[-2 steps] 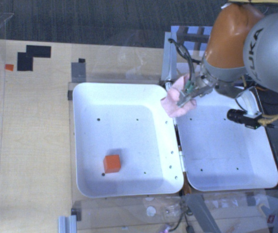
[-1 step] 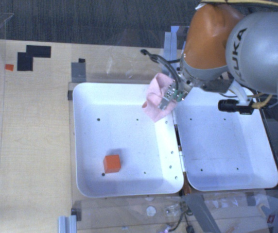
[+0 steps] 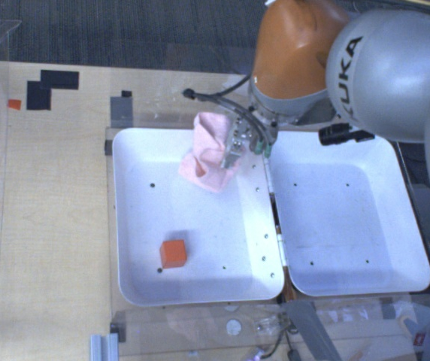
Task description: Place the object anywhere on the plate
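Hanging over the left bin (image 3: 136,201) at upper centre, my claw (image 3: 237,147) seems clamped on the pink cloth (image 3: 209,156). Limp folds could slip free or snag the rim between bins.

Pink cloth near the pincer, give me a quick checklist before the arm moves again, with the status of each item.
1. Pink cloth at the pincer: ok, it hangs bunched against it in the left bin's far right part.
2. Firm grip on the cloth: cannot tell.
3. Cloth lifted off the bin floor: cannot tell; its lower edge looks close.
4. Orange block out of the way: ok, it lies in the near left part.
5. Right bin wall beside the arm: ok, apart.
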Tool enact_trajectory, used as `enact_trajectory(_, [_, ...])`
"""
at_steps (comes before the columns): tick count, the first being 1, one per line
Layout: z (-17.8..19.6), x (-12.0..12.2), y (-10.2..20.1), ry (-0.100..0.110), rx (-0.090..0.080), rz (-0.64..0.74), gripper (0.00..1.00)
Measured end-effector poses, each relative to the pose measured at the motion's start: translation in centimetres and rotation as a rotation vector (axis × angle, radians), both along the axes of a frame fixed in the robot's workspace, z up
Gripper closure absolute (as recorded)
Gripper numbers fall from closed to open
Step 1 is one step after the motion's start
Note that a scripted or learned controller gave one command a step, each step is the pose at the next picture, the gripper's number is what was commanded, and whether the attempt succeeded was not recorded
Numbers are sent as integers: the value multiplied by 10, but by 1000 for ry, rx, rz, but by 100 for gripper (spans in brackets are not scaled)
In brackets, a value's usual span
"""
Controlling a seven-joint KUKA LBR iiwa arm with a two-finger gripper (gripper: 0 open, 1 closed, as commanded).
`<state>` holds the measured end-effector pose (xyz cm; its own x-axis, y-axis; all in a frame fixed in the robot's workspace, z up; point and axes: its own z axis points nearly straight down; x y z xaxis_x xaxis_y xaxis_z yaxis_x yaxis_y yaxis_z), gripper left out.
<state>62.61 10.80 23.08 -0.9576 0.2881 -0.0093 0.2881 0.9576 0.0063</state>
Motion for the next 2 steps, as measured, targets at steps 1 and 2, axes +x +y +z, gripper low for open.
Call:
enact_trajectory(1, [-4, -6, 34, -3, -2, 293, 100])
enact_trajectory(2, [-3, -6, 34, -3, -2, 293, 0])
